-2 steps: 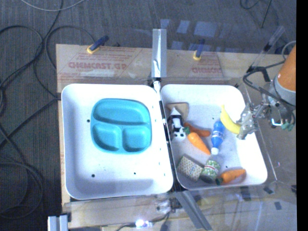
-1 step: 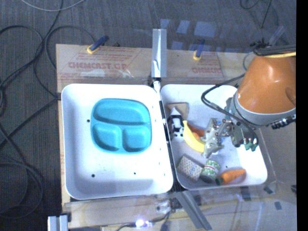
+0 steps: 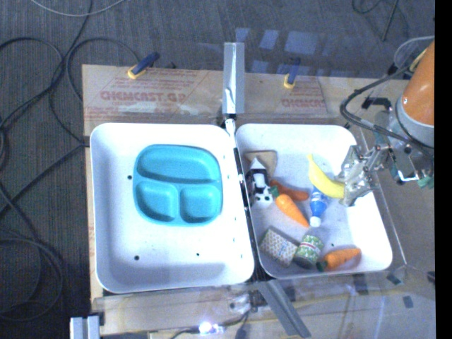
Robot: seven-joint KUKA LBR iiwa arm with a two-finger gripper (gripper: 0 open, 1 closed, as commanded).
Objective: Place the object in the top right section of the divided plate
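gripper: the gripper point(image 3: 355, 182) sits over the right bin point(image 3: 367, 239), right at the tip of the banana point(image 3: 323, 178); whether it is clenched on the fruit or released I cannot tell
banana: yellow, curved, lying high in the right bin, near the blue-capped bottle point(image 3: 317, 207); it looks to be the chosen object, though that is a judgement
plate: the blue divided plate point(image 3: 179, 182) lies in the left bin point(image 3: 113, 246), well apart from the banana
step in hand: securing the banana; best taken across its narrow width, lifted straight up clear of the bottle and carrots point(image 3: 292, 209), carried over the wall between the bins, and lowered into the plate's upper right part
hard to make out: the contact between gripper and banana is blurred by metal parts and cables; the arm is cut off at the right edge; how the plate's top right section maps onto its compartments is uncertain from this slant
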